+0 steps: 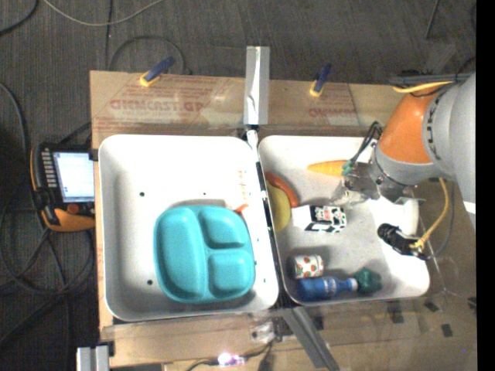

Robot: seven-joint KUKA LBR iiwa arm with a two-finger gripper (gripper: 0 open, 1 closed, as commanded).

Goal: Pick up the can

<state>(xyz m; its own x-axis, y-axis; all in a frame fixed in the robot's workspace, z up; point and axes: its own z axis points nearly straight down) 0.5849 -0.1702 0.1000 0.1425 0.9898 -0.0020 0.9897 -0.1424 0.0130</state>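
A blue tray (205, 253) sits in the left bin (124, 161). In the right bin (421, 284), the can (308, 266) lies near the front, not picked up yet. The gripper (349, 185) hangs well apart from it, and I cannot tell its grip.

My counter (155, 103) is a brown board bearing faded red print. Two white bins sit directly on it, side by side and touching: the left bin (124, 153) and the right bin (402, 284). A blue clamp (155, 70) grips its far edge at the left, and a yellow-and-blue clamp (319, 80) at the right.
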